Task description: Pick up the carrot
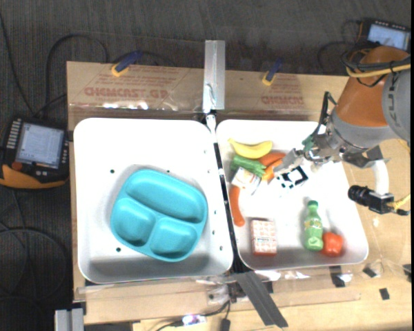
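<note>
The carrot (236, 205) was slim and orange, lying lengthwise against the right bin's (355, 216) left wall. Whether the hand (295, 163) was clenched, I couldn't tell.

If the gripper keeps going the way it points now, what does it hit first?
The gripper points toward the view's left, into the pile by the banana. It would probably meet the orange carrot piece first, though depth is unclear.
</note>
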Robot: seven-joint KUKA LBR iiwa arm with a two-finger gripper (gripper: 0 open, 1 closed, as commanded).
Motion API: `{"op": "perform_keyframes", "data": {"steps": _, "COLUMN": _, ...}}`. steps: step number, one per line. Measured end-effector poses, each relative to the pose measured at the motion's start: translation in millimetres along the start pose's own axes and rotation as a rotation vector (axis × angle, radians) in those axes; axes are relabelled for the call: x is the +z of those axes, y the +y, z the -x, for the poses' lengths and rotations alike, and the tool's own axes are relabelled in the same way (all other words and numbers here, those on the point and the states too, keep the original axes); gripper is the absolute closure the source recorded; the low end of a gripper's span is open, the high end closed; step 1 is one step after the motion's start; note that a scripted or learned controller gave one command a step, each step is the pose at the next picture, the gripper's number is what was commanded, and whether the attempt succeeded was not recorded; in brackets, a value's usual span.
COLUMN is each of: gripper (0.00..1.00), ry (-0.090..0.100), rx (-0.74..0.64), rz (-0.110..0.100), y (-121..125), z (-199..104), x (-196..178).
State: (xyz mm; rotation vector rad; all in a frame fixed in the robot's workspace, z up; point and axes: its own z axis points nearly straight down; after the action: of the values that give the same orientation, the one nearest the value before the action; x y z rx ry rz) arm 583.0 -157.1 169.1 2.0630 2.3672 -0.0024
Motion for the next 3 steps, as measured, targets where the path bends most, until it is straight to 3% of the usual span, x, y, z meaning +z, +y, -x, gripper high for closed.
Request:
{"op": "perform_keyframes", "data": {"steps": 1, "gripper": 1.0, "ry": 0.002, "rx": -0.001, "rz": 0.002, "y": 0.8, "z": -0.9, "x": -9.5}}
{"op": "perform_keyframes", "data": {"steps": 2, "gripper": 1.0, "ry": -0.004, "rx": 0.269, "rz": 0.008, "y": 30.3, "z": -7.4, "x": 50.3}}
{"op": "perform_keyframes", "data": {"steps": 3, "gripper": 1.0, "ry": 0.002, "rx": 0.682, "rz": -0.004, "y": 3.6, "z": -53.8, "x": 64.9}}
